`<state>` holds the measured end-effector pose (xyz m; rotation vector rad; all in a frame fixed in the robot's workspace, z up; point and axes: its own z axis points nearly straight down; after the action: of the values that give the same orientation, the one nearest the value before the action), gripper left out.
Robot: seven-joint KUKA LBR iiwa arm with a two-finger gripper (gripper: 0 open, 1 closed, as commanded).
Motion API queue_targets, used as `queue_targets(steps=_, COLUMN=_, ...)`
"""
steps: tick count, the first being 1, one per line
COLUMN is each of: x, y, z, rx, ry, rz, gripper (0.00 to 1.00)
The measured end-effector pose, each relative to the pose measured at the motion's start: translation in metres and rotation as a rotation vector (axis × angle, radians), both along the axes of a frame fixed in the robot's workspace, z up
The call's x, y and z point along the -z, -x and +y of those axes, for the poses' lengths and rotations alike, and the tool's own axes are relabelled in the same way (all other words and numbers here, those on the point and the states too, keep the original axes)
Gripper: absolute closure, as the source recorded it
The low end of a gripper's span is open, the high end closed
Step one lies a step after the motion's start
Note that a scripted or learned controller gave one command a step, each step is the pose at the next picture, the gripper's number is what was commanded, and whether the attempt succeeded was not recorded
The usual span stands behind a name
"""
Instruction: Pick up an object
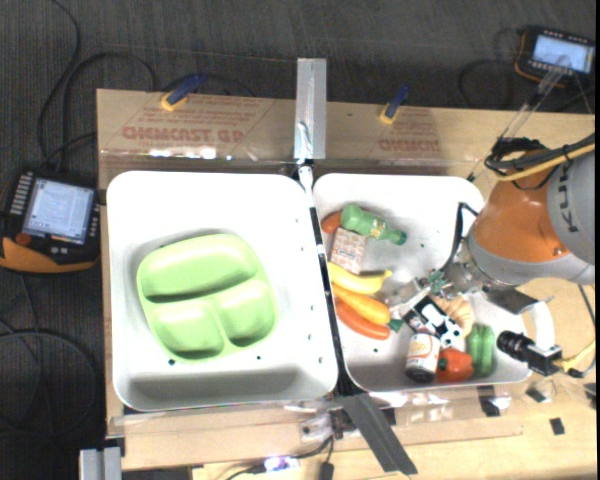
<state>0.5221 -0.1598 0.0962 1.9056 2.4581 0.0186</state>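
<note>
The hand [427, 306] hangs low in the right white bin [432, 190] beside the orange plastic carrot [363, 316]; its grip cannot be told. It should probably centre over the carrot before closing.

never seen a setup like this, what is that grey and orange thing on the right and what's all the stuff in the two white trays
You are looking down at a slant from one camera fixed above a bench. The grey machine with the orange band is a robot arm reaching in from the right. A program moves it, and its job here is to pick something up. Its gripper is low over the right bin, among the objects, but the clutter makes it hard to tell whether it holds anything.

The left bin holds a green divided tray. The right bin holds small toy groceries: a green bottle, a banana, a carrot, a small brown bottle, a green pepper and others.

Beside the bench on the dark floor lies a handheld control screen, with cables.
</note>
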Motion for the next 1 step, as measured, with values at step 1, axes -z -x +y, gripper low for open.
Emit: queue_targets(steps=1, x=-0.0102, y=-0.0023, z=0.0013, rx=0.000, ry=-0.001, rz=-0.006, gripper=1.00)
